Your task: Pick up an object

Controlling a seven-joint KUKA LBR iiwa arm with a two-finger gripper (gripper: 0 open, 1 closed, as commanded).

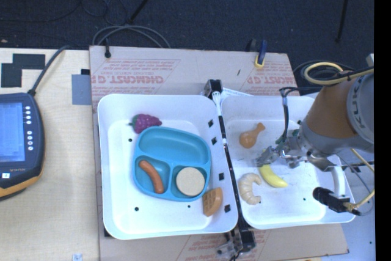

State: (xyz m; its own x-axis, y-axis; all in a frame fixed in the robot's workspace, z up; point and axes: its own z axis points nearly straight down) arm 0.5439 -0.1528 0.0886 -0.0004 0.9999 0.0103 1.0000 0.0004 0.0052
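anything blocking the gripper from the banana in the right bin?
Nothing visible does. The gripper sits right at the banana's upper end in the right bin. The croissant lies just left of the banana, the chicken leg further up.

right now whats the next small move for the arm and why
Probably a short drop straight down onto the small yellow toy banana. The claw sits just above its upper end in the right white bin, with the pale croissant-shaped toy and the tan drumstick toy lying apart, so the banana is the nearest target.
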